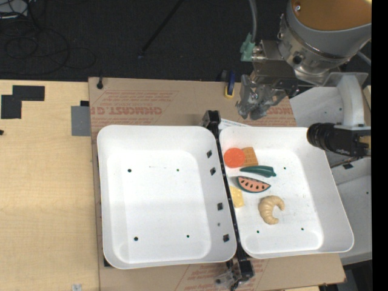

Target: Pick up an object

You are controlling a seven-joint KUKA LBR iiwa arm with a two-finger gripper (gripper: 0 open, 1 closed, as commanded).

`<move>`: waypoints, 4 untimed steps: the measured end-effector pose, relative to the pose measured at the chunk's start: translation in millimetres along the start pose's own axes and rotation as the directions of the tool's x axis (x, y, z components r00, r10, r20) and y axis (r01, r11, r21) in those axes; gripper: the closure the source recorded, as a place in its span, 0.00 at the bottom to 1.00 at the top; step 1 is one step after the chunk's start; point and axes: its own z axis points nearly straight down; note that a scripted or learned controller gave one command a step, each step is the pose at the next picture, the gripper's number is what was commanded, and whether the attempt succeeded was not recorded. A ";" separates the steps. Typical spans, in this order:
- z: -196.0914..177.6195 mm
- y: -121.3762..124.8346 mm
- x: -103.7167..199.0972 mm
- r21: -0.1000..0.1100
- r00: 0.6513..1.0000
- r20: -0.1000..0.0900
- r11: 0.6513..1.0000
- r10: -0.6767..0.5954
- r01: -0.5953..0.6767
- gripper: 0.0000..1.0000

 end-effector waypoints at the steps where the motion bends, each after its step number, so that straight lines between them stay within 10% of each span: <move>1: 2.0 -29.0 35.5 0.004 1.000 0.001 1.000 -0.003 0.003 1.00; 4: 2.5 -21.8 131.4 0.005 1.000 0.002 1.000 -0.002 0.002 1.00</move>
